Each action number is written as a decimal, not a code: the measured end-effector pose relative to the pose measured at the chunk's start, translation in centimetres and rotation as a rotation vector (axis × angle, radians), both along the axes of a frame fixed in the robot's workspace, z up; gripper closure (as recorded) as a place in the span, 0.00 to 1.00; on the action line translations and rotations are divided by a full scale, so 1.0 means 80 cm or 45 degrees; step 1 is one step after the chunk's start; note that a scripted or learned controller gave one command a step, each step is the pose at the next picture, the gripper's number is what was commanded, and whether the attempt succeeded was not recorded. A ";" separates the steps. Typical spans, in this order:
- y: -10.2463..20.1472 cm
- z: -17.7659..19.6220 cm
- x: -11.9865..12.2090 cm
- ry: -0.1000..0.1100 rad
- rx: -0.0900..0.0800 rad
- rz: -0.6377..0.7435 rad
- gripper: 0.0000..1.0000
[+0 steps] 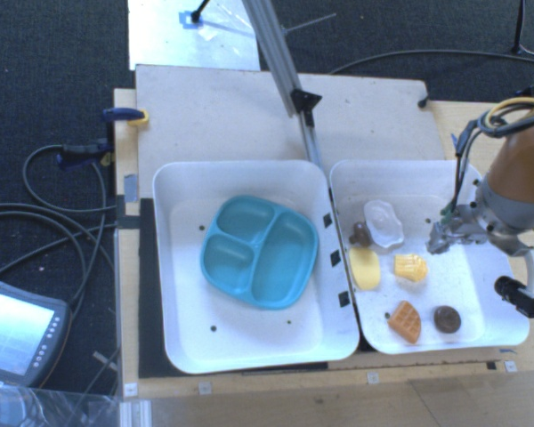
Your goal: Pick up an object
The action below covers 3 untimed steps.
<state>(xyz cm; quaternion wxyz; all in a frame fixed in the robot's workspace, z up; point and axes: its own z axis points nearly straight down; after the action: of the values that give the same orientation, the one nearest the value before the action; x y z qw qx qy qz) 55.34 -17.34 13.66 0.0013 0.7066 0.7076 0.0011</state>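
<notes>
The right bin (481, 327) holds several small items: a clear white piece (384, 222), a small brown piece (360, 234), a pale yellow piece (366, 268), a yellow block (411, 268), an orange waffle-like piece (406, 321) and a dark brown round piece (447, 318). My gripper (440, 240) hangs low over the bin's right half, just right of the yellow block and apart from it. Nothing shows between its fingers.
The left bin (182, 327) holds a blue divided plate (260, 250). A grey pole (276, 43) slants across the bench from the top to the gap between the bins. Cables and a pendant (18, 327) lie on the floor at the left.
</notes>
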 end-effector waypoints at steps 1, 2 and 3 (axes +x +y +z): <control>0.001 0.081 0.001 -0.006 -0.003 0.006 1.00; -0.005 0.160 0.007 -0.008 -0.003 0.007 1.00; -0.005 0.198 0.009 -0.004 -0.002 0.007 1.00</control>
<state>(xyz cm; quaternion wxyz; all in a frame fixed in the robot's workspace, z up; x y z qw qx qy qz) 56.08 -17.72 29.46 0.0030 0.7047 0.7095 0.0016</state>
